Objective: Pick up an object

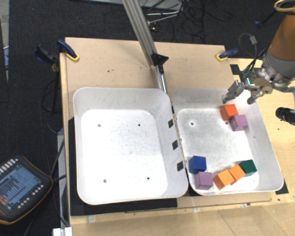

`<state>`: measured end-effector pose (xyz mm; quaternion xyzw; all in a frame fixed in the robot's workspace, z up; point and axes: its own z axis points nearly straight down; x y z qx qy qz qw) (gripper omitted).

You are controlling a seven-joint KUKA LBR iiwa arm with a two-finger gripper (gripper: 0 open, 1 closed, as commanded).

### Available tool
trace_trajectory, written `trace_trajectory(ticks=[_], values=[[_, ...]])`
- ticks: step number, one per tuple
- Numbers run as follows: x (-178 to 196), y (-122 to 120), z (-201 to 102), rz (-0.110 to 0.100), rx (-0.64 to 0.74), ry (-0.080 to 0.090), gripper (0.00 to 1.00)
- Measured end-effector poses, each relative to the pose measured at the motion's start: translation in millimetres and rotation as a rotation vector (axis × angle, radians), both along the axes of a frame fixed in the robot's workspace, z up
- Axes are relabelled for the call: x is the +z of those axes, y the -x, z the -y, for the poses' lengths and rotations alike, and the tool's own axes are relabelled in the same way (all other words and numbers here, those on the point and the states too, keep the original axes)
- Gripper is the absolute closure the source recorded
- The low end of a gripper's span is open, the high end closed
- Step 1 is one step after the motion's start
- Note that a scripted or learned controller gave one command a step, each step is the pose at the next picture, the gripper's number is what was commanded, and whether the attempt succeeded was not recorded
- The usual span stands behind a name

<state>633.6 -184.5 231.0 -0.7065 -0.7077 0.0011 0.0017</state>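
Observation:
My gripper (244, 95) hangs over the far right corner of the right bin (211, 132), its two fingers spread open with nothing between them. Just below and left of it lies an orange cube (228, 111), touching a purple cube (238, 123). Near the bin's front edge sit a blue cube (197, 163), a second purple cube (204, 180), two orange cubes (225, 177) side by side and a green cube (248, 167).
The left bin (120, 141) lies beside the right one. A slanted metal pole (142, 31) ends near the bins' shared far edge. A teach pendant (14, 186) rests off the bench at the lower left. Clamps (68, 49) hold the board's far corners.

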Motion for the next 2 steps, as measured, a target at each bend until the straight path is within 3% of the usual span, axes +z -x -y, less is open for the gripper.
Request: trace_trajectory(ticks=[1,2], values=[[2.0,-0.4,-0.1,0.003,0.001,0.002,0.0],[-61.9,-1.5,-3.6,-0.001,0.0,0.0,0.0]])
